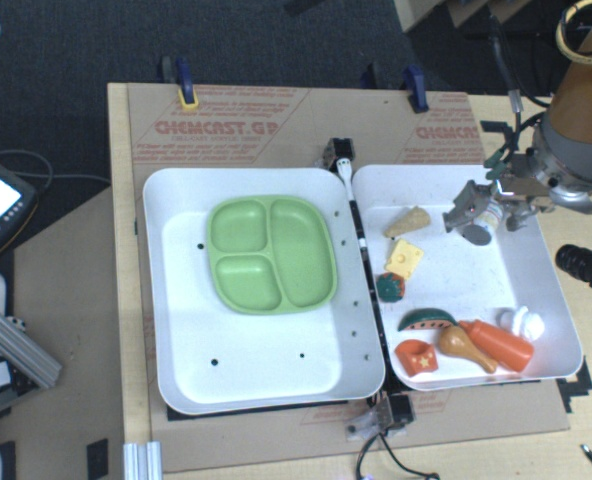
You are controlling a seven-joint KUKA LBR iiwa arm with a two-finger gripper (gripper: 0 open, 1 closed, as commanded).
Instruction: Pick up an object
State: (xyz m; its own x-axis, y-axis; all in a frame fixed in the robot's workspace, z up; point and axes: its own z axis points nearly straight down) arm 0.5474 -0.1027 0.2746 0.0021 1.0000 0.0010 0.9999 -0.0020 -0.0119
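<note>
Gripper (473,215) hovers over right bin (536,268); finger state unclear. It should descend squarely on the cheese wedge (405,260), clear of neighbours.

Dark grey carpet (96,28) lay around the cardboard-covered surface (276,128), with blue clamps (186,78) at its far edge.

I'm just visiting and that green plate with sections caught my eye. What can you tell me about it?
The pale green divided plate looks like matte plastic, a rounded square with three compartments: two smaller ones on the left and one long one on the right. It lies flat in the left white bin, towards its upper middle, with nothing in it.
</note>
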